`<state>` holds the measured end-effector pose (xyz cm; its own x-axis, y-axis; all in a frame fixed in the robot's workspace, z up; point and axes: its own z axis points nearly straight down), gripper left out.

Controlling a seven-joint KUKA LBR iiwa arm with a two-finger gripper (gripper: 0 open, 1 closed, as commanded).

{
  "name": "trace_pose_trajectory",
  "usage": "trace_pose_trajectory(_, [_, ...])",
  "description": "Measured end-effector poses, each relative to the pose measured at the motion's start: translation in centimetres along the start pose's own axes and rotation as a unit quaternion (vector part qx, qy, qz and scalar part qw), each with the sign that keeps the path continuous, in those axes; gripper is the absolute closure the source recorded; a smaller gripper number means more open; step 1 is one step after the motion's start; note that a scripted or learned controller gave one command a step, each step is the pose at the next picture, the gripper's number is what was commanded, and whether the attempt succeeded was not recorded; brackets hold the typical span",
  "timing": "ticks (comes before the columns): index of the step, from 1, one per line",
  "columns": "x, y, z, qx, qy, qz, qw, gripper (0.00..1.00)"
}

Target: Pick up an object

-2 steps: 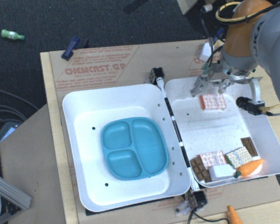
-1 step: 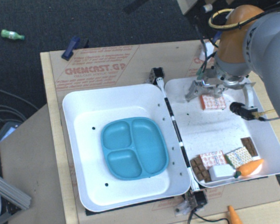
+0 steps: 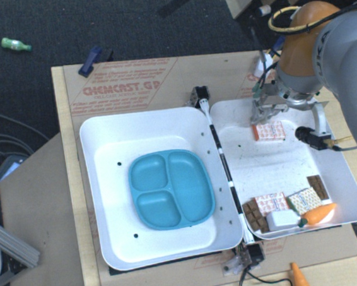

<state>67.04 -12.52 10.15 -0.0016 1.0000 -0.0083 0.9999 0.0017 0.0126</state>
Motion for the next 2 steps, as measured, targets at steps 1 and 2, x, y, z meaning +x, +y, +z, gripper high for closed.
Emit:
trace_pose_trajectory(1, [0.0, 0.0, 0.0, 0.0, 0.0, 0.0, 1.0, 0.0])
trace_pose_trajectory(2, [0.2, -0.6, 1.1, 0.001, 0.002, 0.0, 1.0, 0.0])
